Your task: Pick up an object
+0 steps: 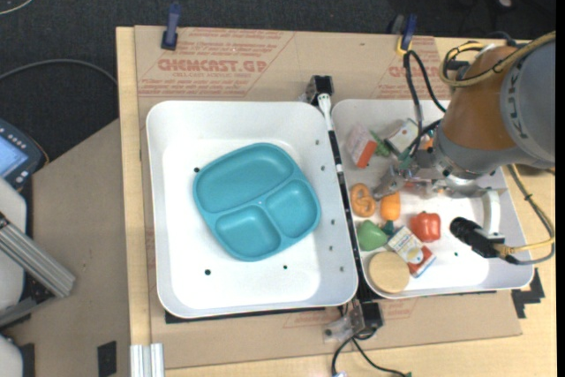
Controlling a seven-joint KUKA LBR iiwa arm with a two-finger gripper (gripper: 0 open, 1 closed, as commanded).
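Note:
The right bin (508, 278) holds several small toy foods. Among them are an orange slice (362, 199), a small orange ball (389, 207), a red pepper (425, 226), a green piece (372, 235), a tan round disc (389, 273) and a small red and white box (411, 248). Further back lie an orange-red stick (364, 154) and a pale box with green on it (402, 137). My gripper (403, 180) hangs low over the middle of this bin, just behind the orange ball and the pepper. The wrist hides what lies under it.
The left bin (168, 216) holds a teal divided plate (256, 200). The grey and orange arm (494, 115) covers the right bin's back right part. Yellow and black cables (424, 75) run along the back of that bin. Brown board surrounds both bins.

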